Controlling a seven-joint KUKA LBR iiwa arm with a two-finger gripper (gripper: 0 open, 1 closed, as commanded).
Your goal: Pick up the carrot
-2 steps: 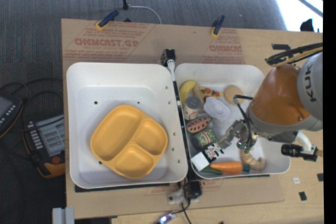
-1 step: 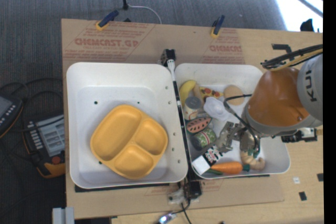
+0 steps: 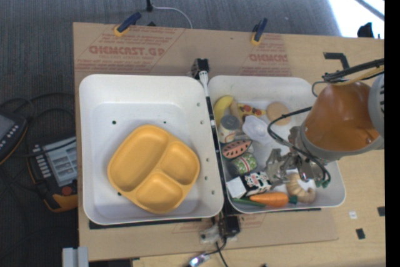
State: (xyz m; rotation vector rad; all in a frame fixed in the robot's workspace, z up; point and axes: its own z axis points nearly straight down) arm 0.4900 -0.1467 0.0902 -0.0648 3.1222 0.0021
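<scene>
The carrot (image 3: 270, 199), orange with a green stub at its left end, lies along the front wall of the right bin (image 3: 330, 196). My gripper (image 3: 289, 167) hangs just above and slightly behind it, under the orange wrist band, over the bin's front middle. Wrist parts and cables hide much of the fingers, and nothing shows held between them.
The right bin also holds a banana (image 3: 222, 106), a watermelon slice (image 3: 236, 149), a green round item (image 3: 245, 163), a small black-and-white carton (image 3: 256, 181) and a tan piece (image 3: 304, 191) beside the carrot. A yellow divided plate (image 3: 154, 167) sits in the left bin (image 3: 100, 97).
</scene>
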